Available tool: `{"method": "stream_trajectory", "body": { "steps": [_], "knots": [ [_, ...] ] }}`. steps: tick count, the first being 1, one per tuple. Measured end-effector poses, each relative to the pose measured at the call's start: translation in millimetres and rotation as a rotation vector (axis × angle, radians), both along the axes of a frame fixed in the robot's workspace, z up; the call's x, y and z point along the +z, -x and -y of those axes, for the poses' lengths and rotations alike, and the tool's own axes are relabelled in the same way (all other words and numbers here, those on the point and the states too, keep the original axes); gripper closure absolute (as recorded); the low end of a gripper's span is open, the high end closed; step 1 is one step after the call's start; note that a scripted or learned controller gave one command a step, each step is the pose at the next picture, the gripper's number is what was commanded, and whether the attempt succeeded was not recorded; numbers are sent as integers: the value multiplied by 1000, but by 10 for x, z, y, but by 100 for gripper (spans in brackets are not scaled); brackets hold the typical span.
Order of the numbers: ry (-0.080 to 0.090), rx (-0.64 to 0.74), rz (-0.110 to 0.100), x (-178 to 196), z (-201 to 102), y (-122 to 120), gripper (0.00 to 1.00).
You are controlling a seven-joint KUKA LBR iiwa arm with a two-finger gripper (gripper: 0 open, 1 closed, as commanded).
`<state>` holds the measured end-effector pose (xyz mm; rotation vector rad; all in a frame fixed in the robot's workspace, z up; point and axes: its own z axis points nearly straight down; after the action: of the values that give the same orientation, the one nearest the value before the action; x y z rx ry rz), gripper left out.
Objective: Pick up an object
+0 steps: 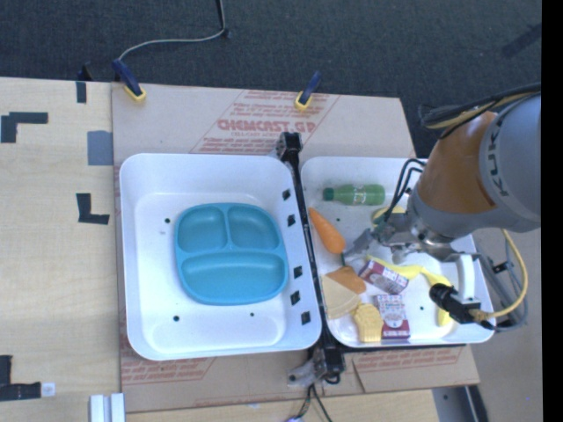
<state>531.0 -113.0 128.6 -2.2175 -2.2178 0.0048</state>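
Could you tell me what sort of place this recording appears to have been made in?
Most likely a robotics lab bench set up for grasping trials. Two white bins sit on clamped cardboard, toy food such as a carrot and a green bottle fills one, and a KUKA arm reaches in.

The cardboard sheet (255, 126) under the two bins carries red print — the line "CHEMCAST GP" reads upside down along its far edge, with smaller red lines around it too fine to read. The arm (493, 170) shows part of a dark brand mark, "KU", on its grey shell. The small packets' (393, 316) labels are too blurred to read.
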Motion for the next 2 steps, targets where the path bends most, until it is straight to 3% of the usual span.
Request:
{"method": "stream_trajectory", "body": {
  "steps": [1, 2],
  "knots": [
    [13, -4, 33, -347, -100, 141, 0],
    [11, -3, 31, -254, -106, 141, 100]
  ]
}}
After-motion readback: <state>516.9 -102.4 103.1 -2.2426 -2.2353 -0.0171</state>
